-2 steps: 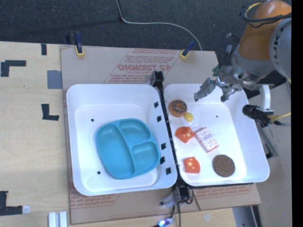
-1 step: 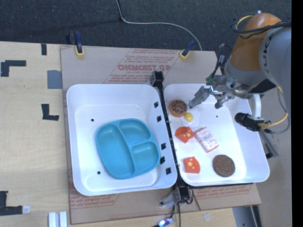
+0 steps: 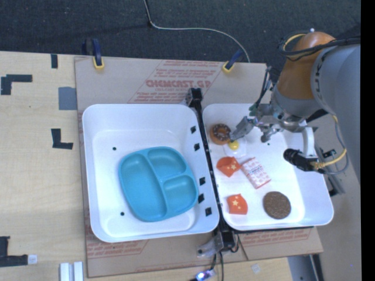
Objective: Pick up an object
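Here, jaws (image 3: 253, 130) open over right bin (image 3: 304, 201), nr donut (image 3: 221, 133), yellow item (image 3: 234, 146)

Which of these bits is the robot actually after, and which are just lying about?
Part of the job: gripper, doughnut, yellow piece, red piece, packet, red block, brown disc.

Lying about: blue tray, clamps, cable.
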`<state>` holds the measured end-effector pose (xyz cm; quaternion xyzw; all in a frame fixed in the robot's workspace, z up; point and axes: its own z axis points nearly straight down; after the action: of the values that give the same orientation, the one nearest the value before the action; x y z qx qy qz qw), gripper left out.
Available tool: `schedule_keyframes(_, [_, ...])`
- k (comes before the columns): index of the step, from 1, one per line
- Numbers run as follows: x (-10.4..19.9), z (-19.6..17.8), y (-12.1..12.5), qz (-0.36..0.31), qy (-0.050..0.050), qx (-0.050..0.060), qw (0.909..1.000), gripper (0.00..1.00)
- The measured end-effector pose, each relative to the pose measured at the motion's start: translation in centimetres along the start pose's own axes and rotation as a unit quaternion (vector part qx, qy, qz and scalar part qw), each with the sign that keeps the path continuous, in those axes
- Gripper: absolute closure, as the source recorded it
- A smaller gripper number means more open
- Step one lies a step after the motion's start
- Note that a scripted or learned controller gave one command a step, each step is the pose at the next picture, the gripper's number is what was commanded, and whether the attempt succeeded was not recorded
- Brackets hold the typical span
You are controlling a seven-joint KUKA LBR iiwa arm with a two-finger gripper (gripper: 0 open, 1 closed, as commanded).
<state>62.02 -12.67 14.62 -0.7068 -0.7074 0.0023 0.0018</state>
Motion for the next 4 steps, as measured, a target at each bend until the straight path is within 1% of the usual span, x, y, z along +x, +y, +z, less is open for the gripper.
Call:
schedule_keyframes(1, [0.0,5.7,-1.1,0.0,0.0,0.0,1.0,0.0])
schedule_keyframes(2, [0.1,4.3,-1.0,-0.001,0.0,-0.001,1.0,1.0])
schedule_keyframes(3, [-0.5,-1.2,-1.7,0.0,0.0,-0.004,1.0,1.0])
schedule_keyframes(4, [-1.5,-6.8,-1.8,0.0,0.0,-0.005,1.0,1.0])
